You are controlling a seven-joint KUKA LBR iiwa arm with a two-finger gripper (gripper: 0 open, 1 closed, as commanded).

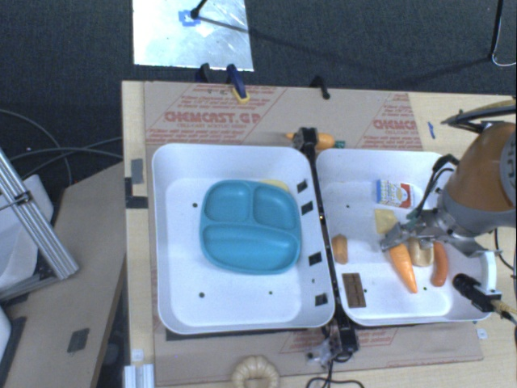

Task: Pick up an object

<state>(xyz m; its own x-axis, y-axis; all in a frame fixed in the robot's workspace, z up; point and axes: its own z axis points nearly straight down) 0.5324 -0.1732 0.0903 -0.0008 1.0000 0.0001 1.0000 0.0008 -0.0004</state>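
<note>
The arm reaches in over the right-hand bin (pixel 367 309), and its gripper (pixel 406 234) is down low among the play food there. The jaws sit right at the top end of the orange carrot (pixel 403 268), but from where I stand I cannot tell whether they are spread or pressed together, or whether anything is between them. The carrot looks to be lying on the bin floor, so I would say nothing has been lifted yet.

Just beside the carrot, on the side toward the arm, lies a reddish sausage (pixel 439 265), with a pale piece (pixel 420 253) between the two. Beyond the carrot is a small carton (pixel 393 192), and toward the divider a little brown roll (pixel 340 248). The blue plate (pixel 247 225) sits in the other bin, well apart from the carrot.

My guess: the approach is done; the squeeze and the lift are left.
</note>
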